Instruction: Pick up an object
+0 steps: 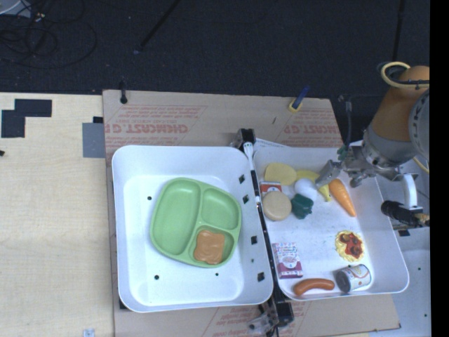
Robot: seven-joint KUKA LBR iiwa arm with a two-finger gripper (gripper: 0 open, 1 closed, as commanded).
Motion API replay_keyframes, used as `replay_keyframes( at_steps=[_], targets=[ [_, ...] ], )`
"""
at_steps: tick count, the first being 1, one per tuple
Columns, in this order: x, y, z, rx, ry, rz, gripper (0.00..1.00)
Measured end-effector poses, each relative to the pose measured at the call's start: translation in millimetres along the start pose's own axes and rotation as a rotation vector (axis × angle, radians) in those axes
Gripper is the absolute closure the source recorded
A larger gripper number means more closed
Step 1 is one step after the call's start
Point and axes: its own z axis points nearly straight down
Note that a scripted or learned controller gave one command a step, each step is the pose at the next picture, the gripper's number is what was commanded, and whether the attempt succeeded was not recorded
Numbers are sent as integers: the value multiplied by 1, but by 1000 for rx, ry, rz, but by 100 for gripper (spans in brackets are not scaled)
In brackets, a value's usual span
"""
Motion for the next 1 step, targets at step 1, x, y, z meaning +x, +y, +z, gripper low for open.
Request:
replay_keyframes(
  at_steps=[1],
  targets=[
    [-6,-11,40,16,3,5,0]
  ],
)
